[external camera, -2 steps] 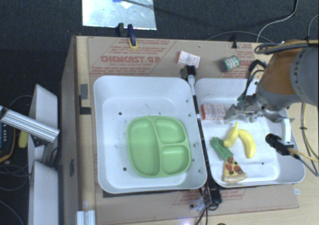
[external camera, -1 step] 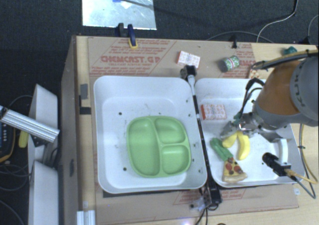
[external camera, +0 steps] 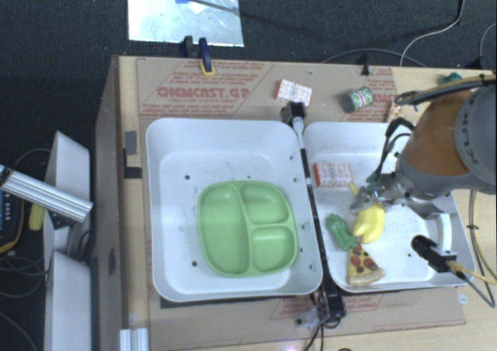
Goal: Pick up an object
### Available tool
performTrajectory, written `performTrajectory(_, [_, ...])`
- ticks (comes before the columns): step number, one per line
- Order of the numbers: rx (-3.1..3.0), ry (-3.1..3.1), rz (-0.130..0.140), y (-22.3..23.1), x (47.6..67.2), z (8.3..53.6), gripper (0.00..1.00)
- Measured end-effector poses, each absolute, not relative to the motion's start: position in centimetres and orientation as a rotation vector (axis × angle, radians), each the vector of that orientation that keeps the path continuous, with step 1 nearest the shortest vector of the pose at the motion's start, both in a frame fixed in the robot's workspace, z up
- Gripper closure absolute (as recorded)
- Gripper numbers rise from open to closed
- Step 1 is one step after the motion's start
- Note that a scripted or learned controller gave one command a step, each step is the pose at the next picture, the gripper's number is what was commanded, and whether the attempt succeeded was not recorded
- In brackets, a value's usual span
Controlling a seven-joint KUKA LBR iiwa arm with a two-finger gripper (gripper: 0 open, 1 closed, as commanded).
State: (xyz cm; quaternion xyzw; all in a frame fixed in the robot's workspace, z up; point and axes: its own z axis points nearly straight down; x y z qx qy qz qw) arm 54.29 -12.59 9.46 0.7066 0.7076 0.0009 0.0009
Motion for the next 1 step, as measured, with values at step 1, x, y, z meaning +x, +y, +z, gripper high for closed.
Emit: performTrajectory(1, [2.214, 2.225, 0.007, -5.94, 55.90, 18.57, 1.00])
